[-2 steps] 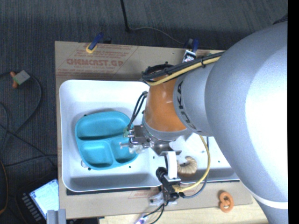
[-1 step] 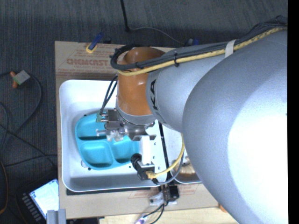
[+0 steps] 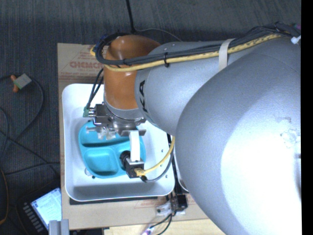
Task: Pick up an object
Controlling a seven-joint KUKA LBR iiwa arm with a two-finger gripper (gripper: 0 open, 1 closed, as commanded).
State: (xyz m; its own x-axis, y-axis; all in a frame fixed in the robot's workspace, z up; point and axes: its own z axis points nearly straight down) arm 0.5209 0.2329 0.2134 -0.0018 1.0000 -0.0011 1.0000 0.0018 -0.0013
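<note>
Gripper (image 3: 115, 131) sits low inside the white bin (image 3: 71, 131), right over a blue tray (image 3: 100, 158) near its middle; its grasp cannot be judged. Squeezing the tray's raised edge squarely looks wisest.

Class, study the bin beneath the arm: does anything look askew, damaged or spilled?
Nothing stands out. A turquoise plastic object lies flat inside the white bin, under the claw; no spill or damage shows.
</note>
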